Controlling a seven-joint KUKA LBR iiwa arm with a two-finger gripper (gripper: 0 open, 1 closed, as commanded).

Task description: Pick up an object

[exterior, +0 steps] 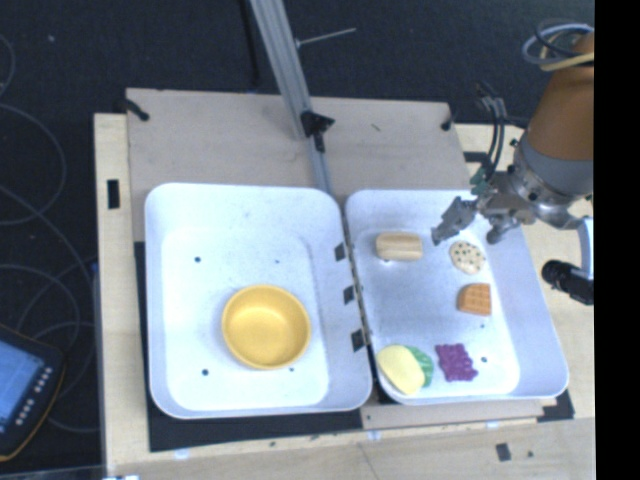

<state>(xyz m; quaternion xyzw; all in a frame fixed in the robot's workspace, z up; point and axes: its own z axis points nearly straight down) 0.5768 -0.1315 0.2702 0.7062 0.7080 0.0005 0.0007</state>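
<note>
The fingers (470,226) are spread wide open and hold nothing. They hang over the right bin (530,308). A round cookie (466,257) lies just below them, at six o'clock. A tan bread roll (399,247) sits at nine o'clock. No writing can be read.

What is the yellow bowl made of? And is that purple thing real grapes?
The yellow bowl looks like smooth plastic: one even colour with a soft sheen inside. The purple grapes are probably a plastic toy too, since the bunch is one flat, bright purple lump, though it is too small to be sure.
</note>
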